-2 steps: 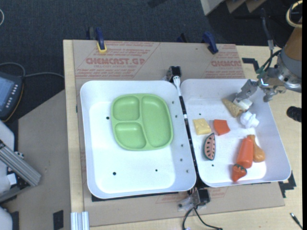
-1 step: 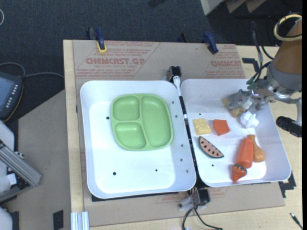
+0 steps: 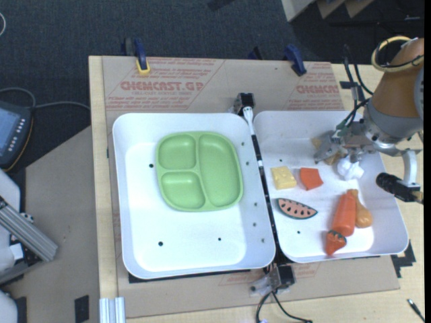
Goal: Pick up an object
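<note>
In the left bin I see a green divided plate. In the right bin lie a yellow block, an orange block, a watermelon slice and a carrot. The gripper hangs above the bin's far part; its state I cannot tell.

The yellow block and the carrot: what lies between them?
In the camera view, the orange block lies between the yellow block and the carrot.

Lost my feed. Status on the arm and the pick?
Gripper low over right bin, far end; grip unconfirmed. Toy food loose: cheese, orange block, watermelon slice, carrot. Green divided plate in left bin.
</note>
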`<state>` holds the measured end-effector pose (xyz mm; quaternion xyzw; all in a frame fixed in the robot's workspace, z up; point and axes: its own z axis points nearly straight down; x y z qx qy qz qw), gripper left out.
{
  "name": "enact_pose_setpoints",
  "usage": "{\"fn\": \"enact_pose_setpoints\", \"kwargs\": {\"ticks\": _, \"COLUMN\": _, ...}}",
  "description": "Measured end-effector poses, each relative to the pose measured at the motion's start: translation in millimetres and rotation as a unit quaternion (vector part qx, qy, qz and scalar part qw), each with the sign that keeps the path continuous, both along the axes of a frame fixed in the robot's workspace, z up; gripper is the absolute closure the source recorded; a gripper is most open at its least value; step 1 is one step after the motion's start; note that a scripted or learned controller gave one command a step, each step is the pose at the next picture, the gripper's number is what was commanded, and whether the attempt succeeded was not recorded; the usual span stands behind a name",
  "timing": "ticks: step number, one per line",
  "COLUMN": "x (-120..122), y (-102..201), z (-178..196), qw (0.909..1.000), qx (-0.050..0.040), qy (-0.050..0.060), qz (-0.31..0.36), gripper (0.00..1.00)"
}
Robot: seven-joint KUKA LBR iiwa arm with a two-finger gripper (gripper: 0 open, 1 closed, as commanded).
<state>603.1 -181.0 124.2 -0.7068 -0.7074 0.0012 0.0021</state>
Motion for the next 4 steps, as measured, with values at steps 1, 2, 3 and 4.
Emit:
{"fn": "enact_pose_setpoints", "kwargs": {"ticks": 1, "x": 1.8, "y": 0.3, "z": -38.8, "qw": 1.0000, "qx": -0.0012, "qy": -0.004, "qz": 0.000, "gripper": 0.00}}
{"fn": "enact_pose_setpoints", "kwargs": {"ticks": 2, "x": 1.0, "y": 0.3, "z": -28.3, "qw": 1.0000, "qx": -0.0011, "qy": -0.003, "qz": 0.000, "gripper": 1.00}}
{"fn": "enact_pose_setpoints", "kwargs": {"ticks": 3, "x": -4.5, "y": -7.4, "z": 24.0, "qw": 1.0000, "qx": -0.0020, "qy": -0.005, "qz": 0.000, "gripper": 1.00}}
{"fn": "enact_pose_setpoints", "kwargs": {"ticks": 4, "x": 0.4, "y": -13.1, "z": 87.4, "qw": 1.0000, "qx": -0.0026, "qy": -0.007, "qz": 0.000, "gripper": 1.00}}
